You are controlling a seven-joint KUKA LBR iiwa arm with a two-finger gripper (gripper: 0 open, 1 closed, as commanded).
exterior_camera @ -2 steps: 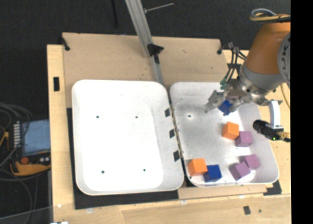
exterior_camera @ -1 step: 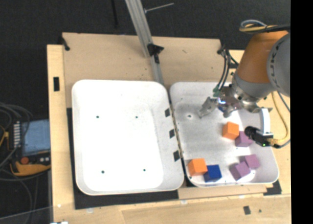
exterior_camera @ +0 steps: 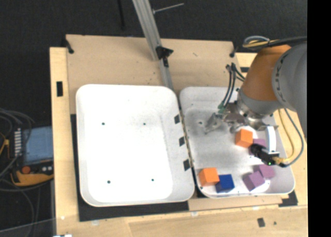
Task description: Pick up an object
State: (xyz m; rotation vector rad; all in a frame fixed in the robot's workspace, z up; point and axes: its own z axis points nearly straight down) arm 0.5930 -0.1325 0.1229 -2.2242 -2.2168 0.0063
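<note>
The right white bin (exterior_camera: 202,102) holds several small blocks. An orange block (exterior_camera: 209,175) and a blue block (exterior_camera: 225,183) lie side by side at its front edge. Two purple blocks (exterior_camera: 253,180) (exterior_camera: 267,171) sit in the front right corner. Another orange block (exterior_camera: 244,137) lies right of centre, close under the arm's wrist, with a purple block (exterior_camera: 259,143) beside it. My gripper (exterior_camera: 216,122) hangs low over the middle of this bin, just left of that orange block. Nothing shows between its tips.
The left white bin (exterior_camera: 126,145) adjoins the right one along a seam with black clips (exterior_camera: 182,141). A slanted metal pole (exterior_camera: 149,21) comes down to the back of the bins. Cables and a handheld box (exterior_camera: 32,150) lie off the bench at far left.
</note>
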